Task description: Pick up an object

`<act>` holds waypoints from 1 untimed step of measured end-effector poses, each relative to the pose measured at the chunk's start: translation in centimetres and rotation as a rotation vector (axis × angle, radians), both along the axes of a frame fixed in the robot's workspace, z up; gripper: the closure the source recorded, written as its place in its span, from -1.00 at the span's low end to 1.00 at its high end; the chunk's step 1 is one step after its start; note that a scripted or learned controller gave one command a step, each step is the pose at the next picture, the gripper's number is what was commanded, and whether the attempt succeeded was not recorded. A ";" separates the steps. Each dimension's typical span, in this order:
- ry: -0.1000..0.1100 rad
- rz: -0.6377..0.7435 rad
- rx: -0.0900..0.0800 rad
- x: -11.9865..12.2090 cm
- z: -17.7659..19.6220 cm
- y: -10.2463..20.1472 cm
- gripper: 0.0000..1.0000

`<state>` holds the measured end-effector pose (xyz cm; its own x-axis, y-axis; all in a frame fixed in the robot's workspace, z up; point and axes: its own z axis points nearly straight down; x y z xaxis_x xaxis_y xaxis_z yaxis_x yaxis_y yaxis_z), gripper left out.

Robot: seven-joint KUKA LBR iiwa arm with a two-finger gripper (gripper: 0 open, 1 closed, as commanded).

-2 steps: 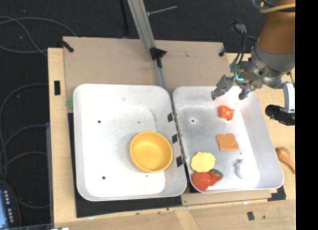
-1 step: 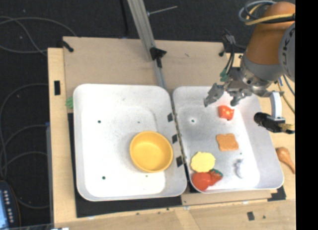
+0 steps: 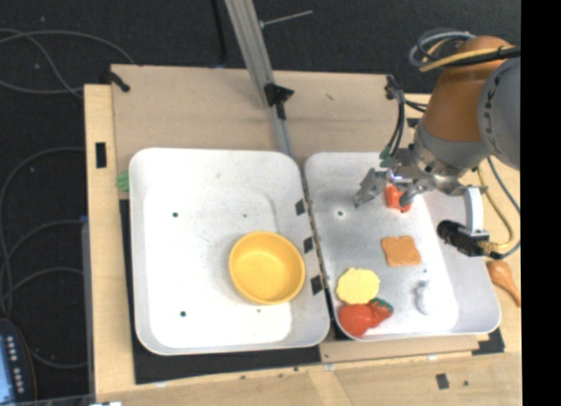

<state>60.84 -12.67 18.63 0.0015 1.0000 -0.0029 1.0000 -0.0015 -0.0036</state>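
Camera view: arm (image 3: pixel 460 106) in from the right, wrist over the back of the right bin (image 3: pixel 456 308). Gripper (image 3: pixel 386 187) low over the bin's far part, one grey finger (image 3: pixel 368 188) angled out to the left. Small red piece (image 3: pixel 399 198) sits right at the gripper; can't tell if it's between the fingers or part of the tool, and can't tell how far the jaws are open.

Right bin contents: tan toast (image 3: pixel 401 251) mid-bin, just in front of the gripper. Yellow disc (image 3: pixel 358 286) near the front-left, touching a red tomato (image 3: pixel 358 317) at the front edge. Small grey item (image 3: pixel 422 295) to their right, apart from them.

Left bin (image 3: pixel 175 194): yellow bowl (image 3: pixel 266 267), upright, near its right wall.
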 end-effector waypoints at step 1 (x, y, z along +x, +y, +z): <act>-0.001 0.000 -0.001 0.1 -4.4 -0.9 -1.00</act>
<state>60.95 -13.55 14.21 0.0018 1.0000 -0.0042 1.0000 -0.0018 -0.0027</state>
